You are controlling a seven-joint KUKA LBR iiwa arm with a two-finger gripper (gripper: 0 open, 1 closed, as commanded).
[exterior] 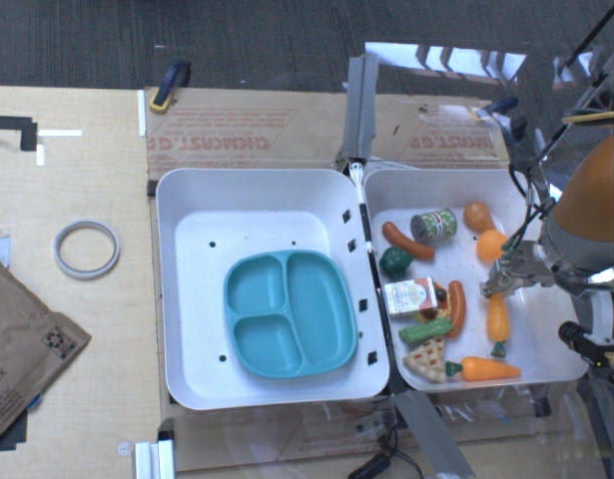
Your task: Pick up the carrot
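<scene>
Counter (67,158): pale wood, two white bins.
Carrot (489,369): near front wall of right bin (546,372).
End effector (506,279): above an orange pepper (497,318), grip state unreadable.
Risk: may grab the pepper instead of the carrot.

right bin (546,196): toys crowd left and middle | back right corner bare | left bin (187,267): plate (289,313) centred

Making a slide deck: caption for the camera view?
Gripper hovers over a carrot in the right bin; teal tray sits in the left bin.
</scene>
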